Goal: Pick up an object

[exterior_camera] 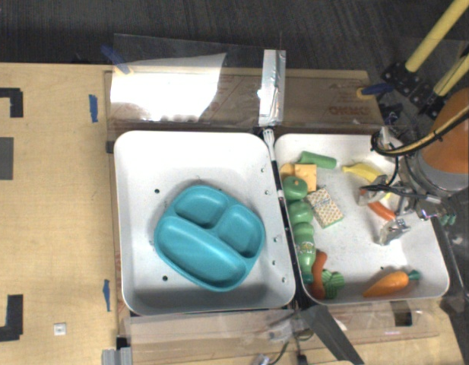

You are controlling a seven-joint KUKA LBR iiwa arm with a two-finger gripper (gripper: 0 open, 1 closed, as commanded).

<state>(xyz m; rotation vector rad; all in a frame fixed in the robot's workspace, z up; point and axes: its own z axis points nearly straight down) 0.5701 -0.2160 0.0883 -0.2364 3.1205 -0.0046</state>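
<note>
Two white bins sit side by side on the surface. Left bin (pixel 135 166) holds a teal tray (pixel 210 236). Right bin (pixel 435 276) holds a carrot (pixel 386 284) at the near edge, a banana (pixel 361 171), a checkered block (pixel 324 207) and green pieces (pixel 299 219) along its left wall. The tool (pixel 390 219) hangs low near the bin's right side, above the carrot, with something orange-red, perhaps a toy, just beside it; its fingers' state I cannot tell.

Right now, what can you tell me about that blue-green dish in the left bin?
The teal tray looks like smooth moulded plastic, with rounded corners and three compartments: one long one along its lower left side and two smaller ones along its upper right. It lies flat and right side up, turned at a slant, on the floor of the left bin. Its compartments hold nothing, and only the bin floor touches it.
</note>
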